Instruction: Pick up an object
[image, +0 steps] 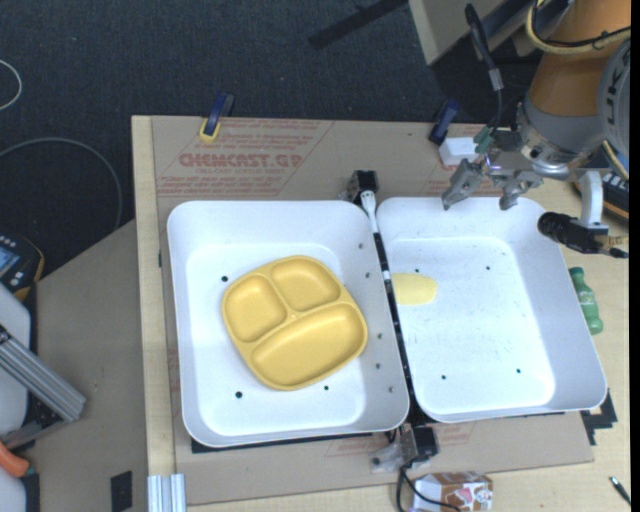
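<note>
A yellow divided plate (293, 322) with three compartments lies in the left white bin (200, 250). A small pale yellow piece (414, 289) rests in the right white bin (540, 350), close to its left wall. My gripper (483, 190) hangs above the back edge of the right bin, at the upper right of the view. Its two fingers are spread apart with nothing between them. It stands well clear of both yellow things.
The bench is a tan board (250, 155) with red lettering. Clamps (213, 116) sit along its back edge. A green object (586, 299) lies just outside the right bin's right wall. A black fitting (364, 186) sits between the bins at the back.
</note>
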